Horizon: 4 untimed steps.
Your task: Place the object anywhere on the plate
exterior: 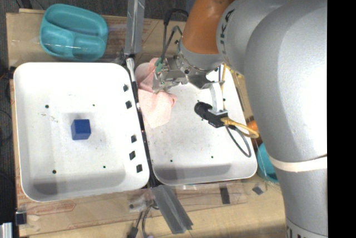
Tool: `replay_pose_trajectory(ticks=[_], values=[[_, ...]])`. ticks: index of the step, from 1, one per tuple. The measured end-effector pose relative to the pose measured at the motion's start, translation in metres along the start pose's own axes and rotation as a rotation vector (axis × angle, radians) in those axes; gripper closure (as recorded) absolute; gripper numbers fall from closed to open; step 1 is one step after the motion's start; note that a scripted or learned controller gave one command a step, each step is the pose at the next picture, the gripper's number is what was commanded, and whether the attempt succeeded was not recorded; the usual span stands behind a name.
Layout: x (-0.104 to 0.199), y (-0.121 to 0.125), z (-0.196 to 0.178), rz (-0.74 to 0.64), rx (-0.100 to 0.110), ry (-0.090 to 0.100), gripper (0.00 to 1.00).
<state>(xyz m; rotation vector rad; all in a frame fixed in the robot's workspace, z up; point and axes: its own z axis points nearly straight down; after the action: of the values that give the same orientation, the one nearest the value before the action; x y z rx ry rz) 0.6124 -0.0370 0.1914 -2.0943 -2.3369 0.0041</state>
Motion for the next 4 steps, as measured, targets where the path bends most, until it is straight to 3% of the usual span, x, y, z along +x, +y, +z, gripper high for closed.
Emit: replay_pose_trajectory(ticks=[2, 3, 4], values=[[0.151, -0.009, 0.015, 0.305, 0.001, 0.0, 1.0], [0.099, 0.04, -0.009, 0.256, -0.001, 0.0, 1.0], [0.16, 0.055, -0.099, 0.092, -0.003, -0.001, 1.0]])
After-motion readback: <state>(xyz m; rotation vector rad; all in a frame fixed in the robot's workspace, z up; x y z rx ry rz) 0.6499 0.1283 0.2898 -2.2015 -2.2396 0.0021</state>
